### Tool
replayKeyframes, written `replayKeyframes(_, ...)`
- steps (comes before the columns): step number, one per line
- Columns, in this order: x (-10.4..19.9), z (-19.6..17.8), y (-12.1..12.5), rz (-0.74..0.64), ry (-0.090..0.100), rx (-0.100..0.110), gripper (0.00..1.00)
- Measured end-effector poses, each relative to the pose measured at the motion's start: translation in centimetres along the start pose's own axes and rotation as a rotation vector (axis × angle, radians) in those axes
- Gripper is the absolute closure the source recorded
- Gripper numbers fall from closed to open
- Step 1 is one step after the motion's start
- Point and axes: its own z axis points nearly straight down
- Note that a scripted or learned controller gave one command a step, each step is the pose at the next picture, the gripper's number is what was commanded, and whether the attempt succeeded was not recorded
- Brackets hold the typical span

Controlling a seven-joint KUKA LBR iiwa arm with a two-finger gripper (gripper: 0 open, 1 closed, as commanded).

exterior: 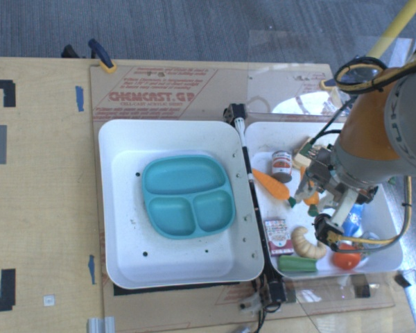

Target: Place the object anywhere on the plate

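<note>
Within the right bin (277, 139), carrot (269, 182) lying diagonally, lower-right end beside gripper (306, 196), whose opening cannot be told

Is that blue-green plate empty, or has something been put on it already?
Empty: all three compartments of the plate show bare teal. The carrot and the can lie in the other bin.

A plate (187, 194) lies in the left bin (118, 186); the right bin (261, 146) holds a can (281, 165) behind a carrot (270, 183) and a box (276, 234).
</note>
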Motion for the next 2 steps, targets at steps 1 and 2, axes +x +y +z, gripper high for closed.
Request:
replayKeyframes(1, 4.9, -2.2, -2.9, 0.053, 0.005, -0.005, 1.00)
replayKeyframes(2, 10.8, -4.7, -4.3, 0.123, 0.005, -0.004, 1.00)
